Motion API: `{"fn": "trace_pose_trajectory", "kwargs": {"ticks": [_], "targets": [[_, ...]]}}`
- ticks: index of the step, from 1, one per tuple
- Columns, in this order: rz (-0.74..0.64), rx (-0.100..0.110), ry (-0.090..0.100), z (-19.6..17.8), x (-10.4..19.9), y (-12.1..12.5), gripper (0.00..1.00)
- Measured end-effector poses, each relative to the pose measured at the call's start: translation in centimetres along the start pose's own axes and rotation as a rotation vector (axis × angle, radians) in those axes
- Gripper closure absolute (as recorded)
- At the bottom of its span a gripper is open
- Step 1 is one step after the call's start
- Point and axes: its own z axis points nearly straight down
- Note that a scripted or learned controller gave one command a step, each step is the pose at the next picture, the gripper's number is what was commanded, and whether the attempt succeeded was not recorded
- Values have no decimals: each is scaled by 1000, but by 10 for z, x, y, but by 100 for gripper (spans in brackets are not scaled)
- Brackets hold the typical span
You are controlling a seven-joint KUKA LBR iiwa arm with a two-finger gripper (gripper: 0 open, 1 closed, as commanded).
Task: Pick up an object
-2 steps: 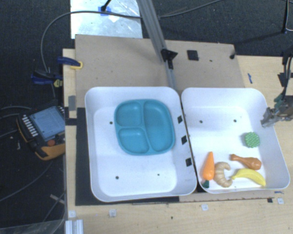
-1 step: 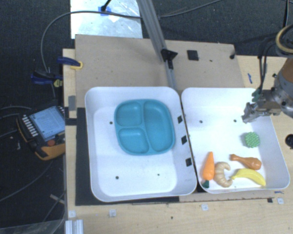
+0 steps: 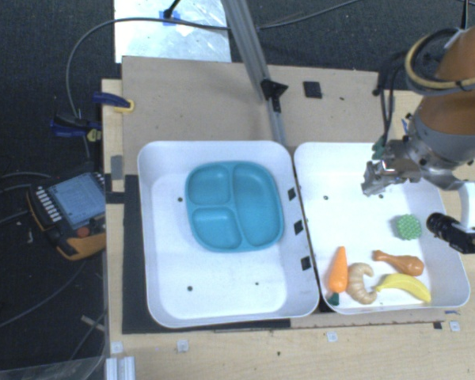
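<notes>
The right bin (image 3: 332, 180) holds several toy foods near its front: an orange carrot (image 3: 338, 270), a beige shrimp (image 3: 362, 283), a yellow banana (image 3: 404, 287), a brown drumstick (image 3: 399, 261) and a green ball (image 3: 409, 226). My gripper (image 3: 377, 179) hangs above the back right of this bin, up and left of the green ball and apart from every item. Nothing shows between its fingers.
A blue divided plate (image 3: 234, 206) lies in the left bin (image 3: 162, 275). A grey pole (image 3: 249, 34) slants over the bench behind the bins. Clamps (image 3: 95, 117) and a handheld device (image 3: 71, 204) sit off the bench's left side.
</notes>
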Motion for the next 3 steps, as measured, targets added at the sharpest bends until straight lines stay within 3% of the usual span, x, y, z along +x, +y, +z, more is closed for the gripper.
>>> {"fn": "trace_pose_trajectory", "kwargs": {"ticks": [1,3], "targets": [[0,2,1,13,58,13,100],[2,3,0,31,160,6,100]]}}
